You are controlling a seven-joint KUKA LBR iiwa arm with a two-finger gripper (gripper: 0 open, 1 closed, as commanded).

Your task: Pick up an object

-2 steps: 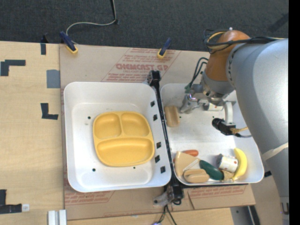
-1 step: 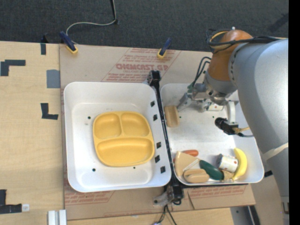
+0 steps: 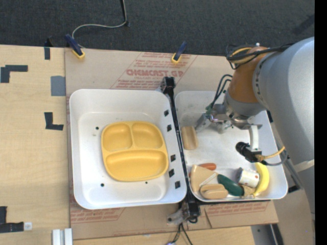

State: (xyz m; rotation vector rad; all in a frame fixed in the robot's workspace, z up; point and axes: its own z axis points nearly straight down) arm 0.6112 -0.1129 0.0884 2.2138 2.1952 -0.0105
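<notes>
Pincer (image 3: 220, 120) sits low in the right bin (image 3: 273, 193), wrist and cables masking the tips, so I cannot tell whether it is spread or pressed together. Nothing visibly pinched, so I judge I'm at the approach step. Nearest target: the tan block (image 3: 188, 137) by the divider, just left of the pincer. Next I'd need a short shift left and down. Banana (image 3: 262, 177), cup (image 3: 249, 178) and green piece (image 3: 231, 185) crowd the near corner; the yellow tray (image 3: 135, 150) fills the left bin.

2 bins (image 3: 82, 152), 1 tray (image 3: 135, 150), 1 banana (image 3: 262, 177)
</notes>
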